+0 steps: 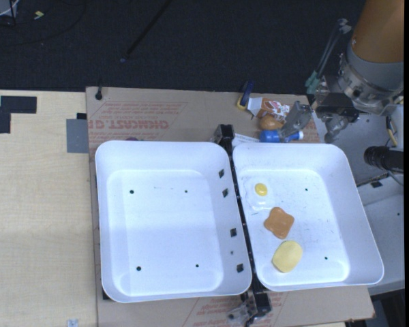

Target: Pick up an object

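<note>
1. on the far left there was a pale wooden bench top (34,203) with a few dark patches on it.
2. next came a brown cardboard sheet (157,118) with red writing, lying under both bins.
3. the left bin (112,176) was white and shallow, with small dark dots on its floor.
4. the right bin (341,182) sat just beside it, their rims touching at the middle.
5. three things lay in the right bin, in a line from back to front: a little fried egg toy (260,191), then a brown toast-like piece (279,222), then a round yellow lump (287,256). the toast and the yellow lump were near each other, and the egg sat a bit further back.
6. behind the right bin, on the cardboard, some small things (273,118) were bunched up, one blue and one orange-brown.
7. the gripper (313,121) hung over the back rim of the right bin, well apart from the three things. nothing was between its fingers, and they looked spread apart.
8. above it, the grey arm wore its orange band (380,19).
</note>
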Robot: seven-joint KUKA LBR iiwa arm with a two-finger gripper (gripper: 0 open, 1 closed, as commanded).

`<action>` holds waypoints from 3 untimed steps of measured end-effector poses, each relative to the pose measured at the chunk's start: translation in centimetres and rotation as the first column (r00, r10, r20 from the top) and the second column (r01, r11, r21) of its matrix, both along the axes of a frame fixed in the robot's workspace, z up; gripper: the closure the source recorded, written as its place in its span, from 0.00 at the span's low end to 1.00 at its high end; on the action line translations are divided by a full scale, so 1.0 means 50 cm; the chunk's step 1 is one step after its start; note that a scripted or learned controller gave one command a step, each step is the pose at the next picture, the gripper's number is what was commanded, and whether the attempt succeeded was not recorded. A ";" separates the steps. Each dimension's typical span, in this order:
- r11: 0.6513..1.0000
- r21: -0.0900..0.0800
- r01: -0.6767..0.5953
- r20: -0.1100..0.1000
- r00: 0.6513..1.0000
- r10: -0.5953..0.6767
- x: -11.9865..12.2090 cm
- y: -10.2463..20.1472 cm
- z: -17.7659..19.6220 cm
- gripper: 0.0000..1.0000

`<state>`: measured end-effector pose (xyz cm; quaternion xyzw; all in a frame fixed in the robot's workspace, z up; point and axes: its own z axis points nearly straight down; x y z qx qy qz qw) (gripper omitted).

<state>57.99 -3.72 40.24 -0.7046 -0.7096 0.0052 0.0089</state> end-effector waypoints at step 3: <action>1.000 -0.005 0.016 0.006 1.000 -0.016 -0.131 -0.201 -0.032 1.00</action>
